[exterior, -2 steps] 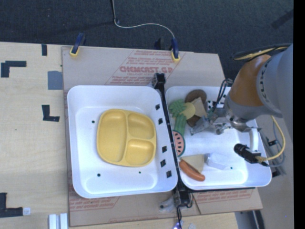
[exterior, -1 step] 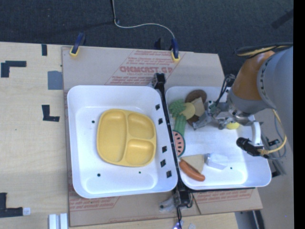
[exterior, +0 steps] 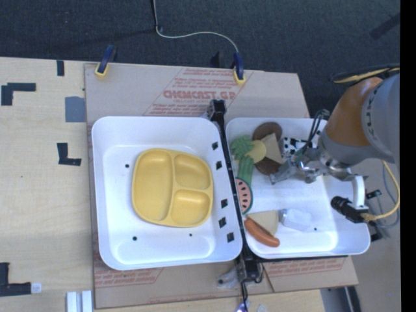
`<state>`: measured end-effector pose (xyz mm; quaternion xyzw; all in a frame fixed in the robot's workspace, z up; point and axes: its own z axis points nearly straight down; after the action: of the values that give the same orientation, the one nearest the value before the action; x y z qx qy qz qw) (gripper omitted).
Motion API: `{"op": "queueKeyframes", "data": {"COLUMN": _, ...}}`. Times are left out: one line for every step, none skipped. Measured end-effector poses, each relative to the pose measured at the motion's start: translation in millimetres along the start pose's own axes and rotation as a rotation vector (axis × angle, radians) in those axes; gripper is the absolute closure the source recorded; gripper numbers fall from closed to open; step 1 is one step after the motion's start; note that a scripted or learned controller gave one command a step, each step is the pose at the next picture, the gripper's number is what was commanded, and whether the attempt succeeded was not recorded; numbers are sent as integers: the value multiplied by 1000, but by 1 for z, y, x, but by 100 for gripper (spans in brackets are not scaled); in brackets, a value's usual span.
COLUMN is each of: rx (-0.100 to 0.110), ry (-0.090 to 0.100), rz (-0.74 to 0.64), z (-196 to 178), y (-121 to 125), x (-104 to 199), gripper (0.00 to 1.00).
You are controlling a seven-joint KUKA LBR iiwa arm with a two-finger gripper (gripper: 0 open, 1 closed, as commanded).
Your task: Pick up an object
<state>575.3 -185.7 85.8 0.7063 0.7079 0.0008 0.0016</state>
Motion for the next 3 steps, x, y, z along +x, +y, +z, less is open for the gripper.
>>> {"op": "queueKeyframes", "data": {"rx": 7, "ry": 3, "rz": -1, "z": 1, "y": 30, "x": -17, "gripper": 0}}
{"op": "queueKeyframes", "data": {"rx": 81, "ry": 12, "rz": -10, "z": 7, "y": 74, "x": -10, "gripper": 0}}
{"op": "queueKeyframes", "data": {"rx": 4, "ry": 0, "rz": 4, "z": 0, "y": -4, "x": -39, "gripper": 0}}
